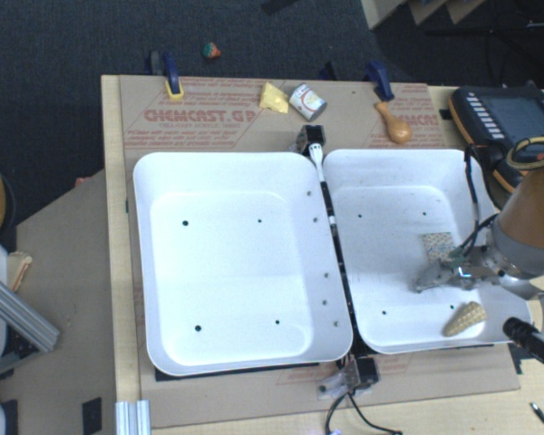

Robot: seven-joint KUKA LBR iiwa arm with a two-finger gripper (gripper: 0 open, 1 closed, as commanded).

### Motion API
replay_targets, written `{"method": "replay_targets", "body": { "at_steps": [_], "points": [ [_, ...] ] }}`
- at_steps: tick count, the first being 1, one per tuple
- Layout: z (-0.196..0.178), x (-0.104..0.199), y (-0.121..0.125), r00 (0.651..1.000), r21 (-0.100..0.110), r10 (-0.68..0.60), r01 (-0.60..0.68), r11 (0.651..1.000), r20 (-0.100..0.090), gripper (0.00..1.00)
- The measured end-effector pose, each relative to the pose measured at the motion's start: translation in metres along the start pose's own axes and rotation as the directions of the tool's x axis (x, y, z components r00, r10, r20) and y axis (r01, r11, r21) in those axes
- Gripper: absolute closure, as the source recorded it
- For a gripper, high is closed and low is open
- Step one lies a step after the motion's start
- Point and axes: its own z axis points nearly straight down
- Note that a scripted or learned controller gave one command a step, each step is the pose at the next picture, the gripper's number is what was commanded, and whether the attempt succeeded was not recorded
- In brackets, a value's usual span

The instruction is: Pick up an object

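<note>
My gripper [438,275] is low inside the right bin [381,175], near its right side, at the end of the grey arm with the orange band [532,208]. A small grey speckled square [438,242] lies on the bin floor just above the gripper, touching or nearly touching it. Below and to the right of the gripper, by the bin's front rim, a tan ridged cone [463,318] lies apart from it. Nothing can be seen held in the gripper.
The left bin [227,175] sits beside the right one. On the board behind the bins lie a yellow piece [274,99], a small white box [307,102] and an orange wooden piece [394,125]. A black pendant [508,116] rests at the far right.
</note>
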Motion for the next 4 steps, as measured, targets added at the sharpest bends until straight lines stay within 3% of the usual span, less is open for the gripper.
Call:
{"method": "replay_targets", "body": {
  "at_steps": [1, 2, 3, 4],
  "points": [
    [0.0, 0.006, 0.02, 1.0, -0.007, -0.002, 0.002, 1.0, 0.005, 0.0],
    [0.0, -0.015, -0.012, 1.0, -0.001, 0.002, -0.002, 1.0, 0.002, 0.0],
    [0.0, -0.024, 0.054, 1.0, -0.002, -0.006, 0.006, 1.0, -0.006, 0.0],
    [0.0, -0.007, 0.034, 1.0, -0.002, -0.002, 0.002, 1.0, 0.001, 0.0]
  ]
}}
